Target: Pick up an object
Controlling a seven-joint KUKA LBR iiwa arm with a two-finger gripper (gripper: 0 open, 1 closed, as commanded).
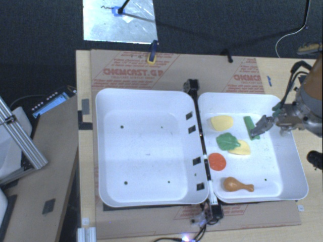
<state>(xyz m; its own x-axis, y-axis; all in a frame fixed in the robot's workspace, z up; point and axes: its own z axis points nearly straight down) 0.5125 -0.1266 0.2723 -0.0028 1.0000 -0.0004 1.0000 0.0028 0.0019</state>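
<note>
Gripper (258,127) over right bin (290,183), beside green stick (249,124); jaws' state perhaps unclear, cannot tell.

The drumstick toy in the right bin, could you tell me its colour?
Orange-brown, seen in the camera view: drumstick.

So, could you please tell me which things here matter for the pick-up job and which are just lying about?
For the job:
- pincer
- yellow oval toy
- green leafy toy
- green stick-shaped toy
- round orange-red toy
- brown drumstick toy
- right white bin

Lying about:
- left white bin
- silver foil sheet
- yellow clip
</note>
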